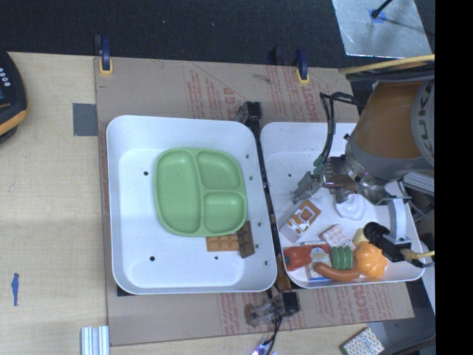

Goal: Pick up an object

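Note:
My gripper (307,186) hangs low over the middle of the right bin (284,143), reaching in from the right under the grey and orange arm. Just below it lies a small orange-and-white carton (302,217). Nothing shows as held. Along that bin's near edge sit a second small carton (334,235), a red packet (298,257), a green toy vegetable (341,258), an orange toy pepper (370,262) and an orange carrot-like piece (334,274). A white rounded object (350,208) lies beside the wrist.
The left bin (129,257) holds a green divided plate (199,191) and, at its near right, a brown and orange block (231,243). The two bins meet at a dark seam (264,191). Clamps hold the cardboard base at the far edge.

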